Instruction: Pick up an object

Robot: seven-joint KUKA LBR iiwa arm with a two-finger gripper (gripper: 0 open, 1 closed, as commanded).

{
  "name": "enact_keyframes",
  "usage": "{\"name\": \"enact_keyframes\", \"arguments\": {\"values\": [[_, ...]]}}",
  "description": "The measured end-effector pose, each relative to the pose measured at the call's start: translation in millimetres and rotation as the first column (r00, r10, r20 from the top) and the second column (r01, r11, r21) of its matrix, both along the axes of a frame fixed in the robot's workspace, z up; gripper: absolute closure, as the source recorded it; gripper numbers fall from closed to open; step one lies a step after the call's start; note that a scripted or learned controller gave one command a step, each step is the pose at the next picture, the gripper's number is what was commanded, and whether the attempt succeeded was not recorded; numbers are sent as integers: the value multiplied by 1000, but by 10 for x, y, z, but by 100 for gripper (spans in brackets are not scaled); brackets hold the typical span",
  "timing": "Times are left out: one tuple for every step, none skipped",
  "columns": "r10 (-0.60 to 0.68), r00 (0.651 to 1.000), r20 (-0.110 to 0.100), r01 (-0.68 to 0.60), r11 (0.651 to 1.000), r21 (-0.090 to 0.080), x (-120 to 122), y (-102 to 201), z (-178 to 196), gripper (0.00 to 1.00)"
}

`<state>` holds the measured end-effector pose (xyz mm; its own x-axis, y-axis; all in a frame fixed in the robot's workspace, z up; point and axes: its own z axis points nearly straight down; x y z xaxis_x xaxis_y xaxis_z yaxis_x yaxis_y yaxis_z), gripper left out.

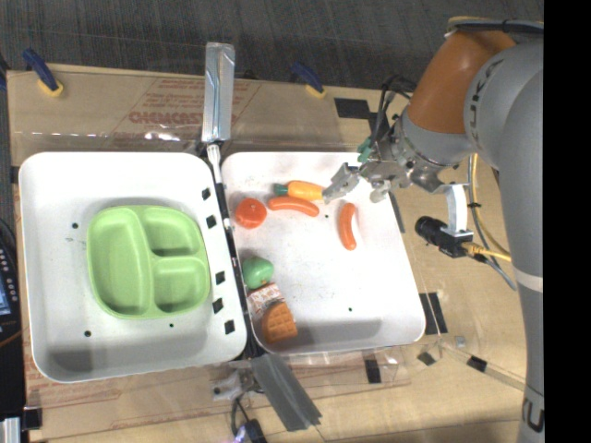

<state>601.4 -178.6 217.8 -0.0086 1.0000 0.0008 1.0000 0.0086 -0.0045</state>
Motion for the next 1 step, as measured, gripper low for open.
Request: {"name": "enact_keyframes", "arguments": {"values": [[65,998,5,-65,998,-2,237,-191,212,0]]}}
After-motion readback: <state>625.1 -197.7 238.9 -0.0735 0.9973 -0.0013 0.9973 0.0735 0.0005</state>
